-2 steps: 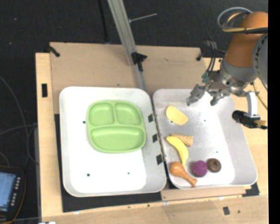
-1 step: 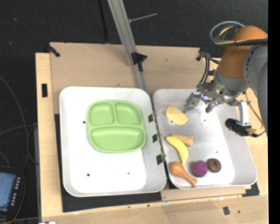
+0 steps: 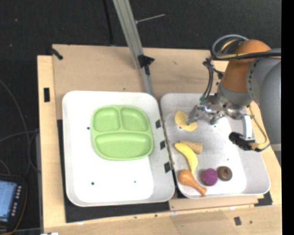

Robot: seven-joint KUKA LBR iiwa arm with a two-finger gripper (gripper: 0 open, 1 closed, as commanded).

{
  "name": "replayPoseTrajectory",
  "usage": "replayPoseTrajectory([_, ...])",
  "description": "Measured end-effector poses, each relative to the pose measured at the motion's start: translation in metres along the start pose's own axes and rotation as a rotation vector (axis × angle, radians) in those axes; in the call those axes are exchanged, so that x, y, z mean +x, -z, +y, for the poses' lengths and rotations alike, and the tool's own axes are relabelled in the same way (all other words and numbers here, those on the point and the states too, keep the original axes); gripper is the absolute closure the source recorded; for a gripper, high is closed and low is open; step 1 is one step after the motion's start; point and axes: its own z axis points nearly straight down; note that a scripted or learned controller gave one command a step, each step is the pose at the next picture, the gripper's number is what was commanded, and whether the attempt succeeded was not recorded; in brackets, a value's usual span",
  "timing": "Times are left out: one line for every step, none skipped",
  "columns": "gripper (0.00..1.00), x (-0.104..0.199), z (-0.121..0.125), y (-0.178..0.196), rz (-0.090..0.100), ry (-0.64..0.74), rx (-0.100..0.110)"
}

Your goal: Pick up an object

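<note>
1. Where the grey arm with its orange band reaches in from the right, the claw [image 3: 200, 112] hangs low over the far part of the right-hand shallow white bin [image 3: 250, 177].
2. Whether the claw is spread or closed cannot be told; its tip sits just beside the pale yellow curved piece of toy food [image 3: 185, 122], and nothing can be seen held in it.
3. That yellow piece lies in the right bin's far left area, near the divide between the bins.
4. Toward the near side of the same bin lie a yellow plastic banana [image 3: 186, 155] with a tan wedge-shaped piece [image 3: 195, 146] touching its far end, an orange pear-shaped toy [image 3: 191, 180], a round purple toy fruit [image 3: 209, 176] and a small brown ring-shaped doughnut [image 3: 225, 173].
5. The left-hand shallow white bin [image 3: 78, 180] holds a light green plastic tray with three compartments [image 3: 122, 132].
6. Both bins rest on the pale wooden worktop [image 3: 93, 67].
</note>
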Motion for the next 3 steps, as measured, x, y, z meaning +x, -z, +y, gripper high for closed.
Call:
replayPoseTrajectory([1.0,-0.002,0.002,0.015,-0.002,-0.002,-0.007])
replayPoseTrajectory([1.0,-0.005,0.006,0.066,-0.001,-0.001,-0.009])
replayPoseTrajectory([1.0,-0.008,0.007,0.119,-0.002,0.003,-0.01])
